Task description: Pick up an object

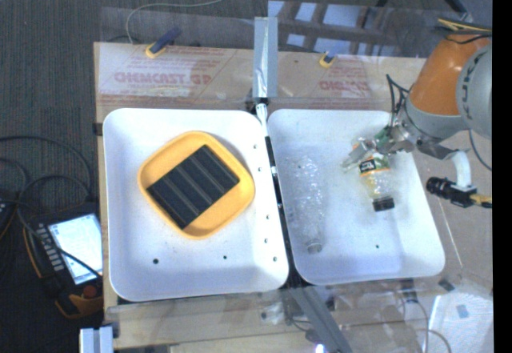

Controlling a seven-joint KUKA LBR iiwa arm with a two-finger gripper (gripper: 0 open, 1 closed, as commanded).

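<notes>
Worktop (200, 75): a brown board is seen under two shallow white bins set side by side.
Left bin (128, 263): a yellow, rounded-square object (197, 183) with a dark ribbed panel on top is seen lying tilted, near the middle of the bin floor.
Right bin (416, 255): a clear plastic bottle (307, 201) is seen lying lengthwise close to the bin's left wall, its cap end towards the near edge. A small bottle-like object with a yellow label and dark cap (378, 183) is seen lying in the right part of the bin, well apart from the clear bottle.
Arm (448, 91): the grey arm with its orange band is seen reaching in from the right, over the far right corner of the right bin.
Tool (370, 148): it is seen low over the right bin, just above the upper end of the small labelled object. How far it is opened cannot be told, and nothing can be made out as gripped.
Surroundings: a yellow clamp (162, 42) is seen on the far edge of the board, and a handheld control pad (68, 251) on the floor at the left.
</notes>
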